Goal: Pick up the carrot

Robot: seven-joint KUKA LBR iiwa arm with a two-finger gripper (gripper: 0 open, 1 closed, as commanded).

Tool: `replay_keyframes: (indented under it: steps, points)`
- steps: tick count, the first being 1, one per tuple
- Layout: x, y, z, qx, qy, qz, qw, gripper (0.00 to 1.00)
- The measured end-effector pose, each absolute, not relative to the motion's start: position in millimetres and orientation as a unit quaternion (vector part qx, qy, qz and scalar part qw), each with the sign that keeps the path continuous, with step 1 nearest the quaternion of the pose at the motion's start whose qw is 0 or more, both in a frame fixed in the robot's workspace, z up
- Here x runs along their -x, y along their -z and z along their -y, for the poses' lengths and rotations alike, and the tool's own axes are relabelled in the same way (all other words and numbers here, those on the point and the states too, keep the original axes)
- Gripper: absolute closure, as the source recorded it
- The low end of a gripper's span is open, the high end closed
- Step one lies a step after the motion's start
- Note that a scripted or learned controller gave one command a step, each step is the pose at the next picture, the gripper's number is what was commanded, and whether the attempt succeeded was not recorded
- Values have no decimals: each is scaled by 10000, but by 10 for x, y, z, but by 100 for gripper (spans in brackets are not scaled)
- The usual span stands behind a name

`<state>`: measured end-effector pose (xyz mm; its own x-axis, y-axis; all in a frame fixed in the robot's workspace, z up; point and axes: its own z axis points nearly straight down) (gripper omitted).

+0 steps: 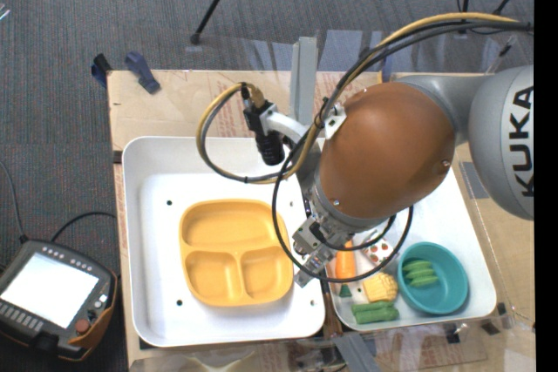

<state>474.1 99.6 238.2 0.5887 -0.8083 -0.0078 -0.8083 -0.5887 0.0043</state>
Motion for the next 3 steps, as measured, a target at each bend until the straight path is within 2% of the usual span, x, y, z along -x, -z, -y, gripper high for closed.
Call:
replay_keyframes:
  steps: [1, 2, 3]
  points:
    - [-5150, -2722, -393, -8859, 6, 4639, -9, 100]
    - [-4731, -1838, -270, -9504, 62, 3109, -1, 100]
    - [-4948, -2794, -47, -9552, -18, 2959, -20, 100]
